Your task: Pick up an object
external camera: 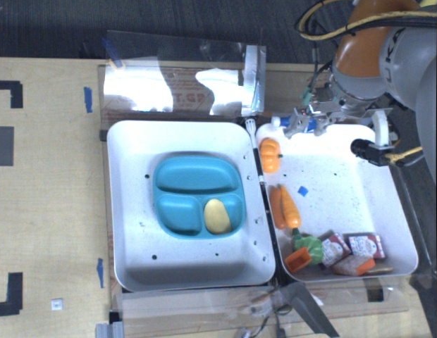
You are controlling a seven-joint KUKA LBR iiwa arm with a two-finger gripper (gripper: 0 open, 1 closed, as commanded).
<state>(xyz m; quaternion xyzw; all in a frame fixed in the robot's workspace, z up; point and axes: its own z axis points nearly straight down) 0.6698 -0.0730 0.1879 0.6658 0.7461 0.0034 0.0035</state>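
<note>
The arm (388,48) hangs over the far right corner of the worktop (49,189), its claw (306,118) above the far edge of the right bin (395,210). The claw is small and partly lost against the bright bin wall, so I cannot tell whether it is released or clenched; nothing is seen between its tips.

The things to pick lie in the right bin. A small orange fruit (269,153) sits against the bin's left wall near the far corner. Below it, along the same wall, lies a carrot (285,207), pointing towards the near edge. A small blue scrap (302,191) lies just beside the carrot, apart from it. In the near part of the bin a green piece (309,246) and an orange-red piece (297,260) touch each other, and beside them to the right are red and white packets (352,251), crowded together along the near wall.

The left bin (127,210) holds a blue divided tray (190,178) in its middle. A yellow lemon-like fruit (217,215) rests in the tray's near right compartment.
</note>
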